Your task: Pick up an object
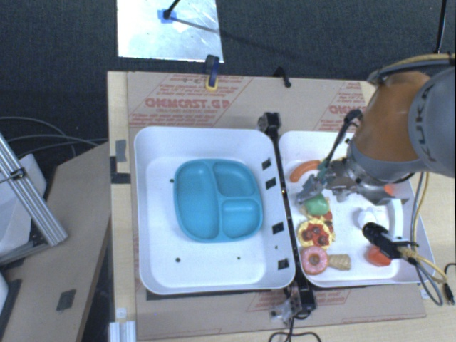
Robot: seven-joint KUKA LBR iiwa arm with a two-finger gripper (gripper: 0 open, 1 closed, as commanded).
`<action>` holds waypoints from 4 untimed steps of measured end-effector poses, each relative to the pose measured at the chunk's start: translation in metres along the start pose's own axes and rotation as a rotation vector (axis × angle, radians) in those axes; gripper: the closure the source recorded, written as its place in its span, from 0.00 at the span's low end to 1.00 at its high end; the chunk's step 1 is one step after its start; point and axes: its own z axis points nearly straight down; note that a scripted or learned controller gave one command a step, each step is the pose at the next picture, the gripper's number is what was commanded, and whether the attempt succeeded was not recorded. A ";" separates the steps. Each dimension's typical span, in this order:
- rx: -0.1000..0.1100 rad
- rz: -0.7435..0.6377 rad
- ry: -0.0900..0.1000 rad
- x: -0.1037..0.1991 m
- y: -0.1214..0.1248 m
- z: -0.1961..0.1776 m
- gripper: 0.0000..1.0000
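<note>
Two white bins [157, 191] are set side by side on a brown board over dark carpet. Toy food is gathered in the right bin, where the gripper [311, 189] is lowered just above a green toy [317, 206]; its state cannot be told. That toy looks small, round, light and probably smooth, best pinched across its middle.

Even overhead light — soft shadows, glare on foil sheet [169, 18], slightly soft pic.
</note>
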 end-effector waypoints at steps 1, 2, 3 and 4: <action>-0.002 0.004 -0.003 0.051 0.016 0.000 0.00; 0.003 0.014 -0.005 0.038 -0.025 0.000 0.00; 0.001 0.014 -0.005 0.029 -0.049 0.000 0.00; -0.004 0.010 -0.005 0.030 -0.047 -0.011 1.00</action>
